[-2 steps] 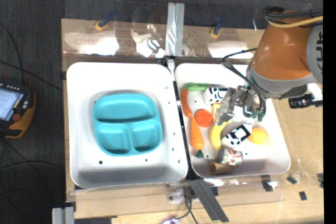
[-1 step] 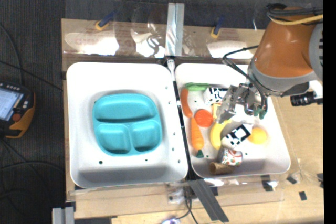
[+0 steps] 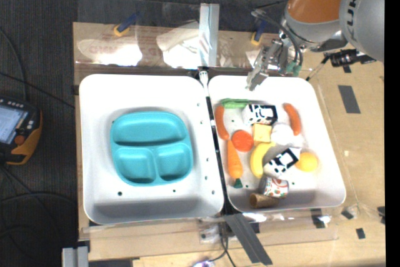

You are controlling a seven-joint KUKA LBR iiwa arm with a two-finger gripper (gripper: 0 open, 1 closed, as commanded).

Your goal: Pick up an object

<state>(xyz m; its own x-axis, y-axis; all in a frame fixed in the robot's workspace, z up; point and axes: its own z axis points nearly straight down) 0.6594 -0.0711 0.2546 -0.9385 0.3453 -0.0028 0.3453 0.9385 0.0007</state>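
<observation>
Over the right bin's (image 3: pixel 325 134) far rim, your gripper (image 3: pixel 257 79) hangs open and empty; the toy food pile (image 3: pixel 265 147) lies just below it.

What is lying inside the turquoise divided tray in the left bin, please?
All three compartments of the turquoise tray look bare; the left bin's floor beneath it is covered.

The table (image 3: pixel 356 134) carried two bins side by side. The left bin (image 3: pixel 94 153) held a divided tray (image 3: pixel 151 147) at its middle. The right bin (image 3: pixel 325 187) held a heap of things: a carrot (image 3: pixel 234 162) lay nearest the left bin, a banana (image 3: pixel 258 159) just right of the carrot, a sausage (image 3: pixel 292 119) behind the banana toward the far right. The claw (image 3: pixel 265 69) hung over the right bin's far rim.
</observation>
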